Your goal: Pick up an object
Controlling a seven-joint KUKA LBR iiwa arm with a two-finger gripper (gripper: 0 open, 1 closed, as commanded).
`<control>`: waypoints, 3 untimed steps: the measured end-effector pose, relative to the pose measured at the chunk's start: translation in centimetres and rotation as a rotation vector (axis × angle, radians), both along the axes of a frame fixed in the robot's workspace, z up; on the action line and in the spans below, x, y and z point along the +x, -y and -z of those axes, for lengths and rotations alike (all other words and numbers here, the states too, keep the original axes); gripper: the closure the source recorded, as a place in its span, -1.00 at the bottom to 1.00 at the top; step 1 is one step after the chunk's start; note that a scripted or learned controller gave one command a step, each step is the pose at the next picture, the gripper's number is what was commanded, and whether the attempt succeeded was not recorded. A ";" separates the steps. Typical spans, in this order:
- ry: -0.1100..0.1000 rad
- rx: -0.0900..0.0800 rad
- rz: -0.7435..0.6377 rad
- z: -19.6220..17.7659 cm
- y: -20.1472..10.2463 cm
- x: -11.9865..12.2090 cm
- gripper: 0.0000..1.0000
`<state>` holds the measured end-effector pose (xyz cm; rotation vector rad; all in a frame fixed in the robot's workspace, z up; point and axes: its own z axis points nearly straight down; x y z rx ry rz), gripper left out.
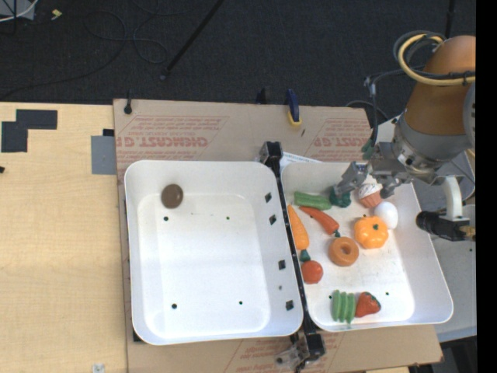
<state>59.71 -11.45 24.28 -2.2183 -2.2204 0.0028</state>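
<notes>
My gripper hangs over the back of the right bin, reaching in from the right. Directly under it sits a small pink and white cupcake; whether it is gripped is unclear. Close around it lie a white egg, an orange pumpkin, a dark teal piece and a green pod. Further forward are a red chili, a carrot, a brown donut, a red tomato, a green vegetable and a strawberry.
The left bin holds one brown ball near its back left corner. A black divider runs between the bins. Cables and a black fitting sit at the right bin's right edge. Cardboard lies under both bins.
</notes>
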 end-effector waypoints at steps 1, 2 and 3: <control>-0.007 0.001 0.000 14.9 0.0 -1.9 -1.00; 0.007 -0.021 0.004 15.2 -2.3 1.9 -1.00; 0.003 -0.008 0.009 14.3 -2.7 1.8 1.00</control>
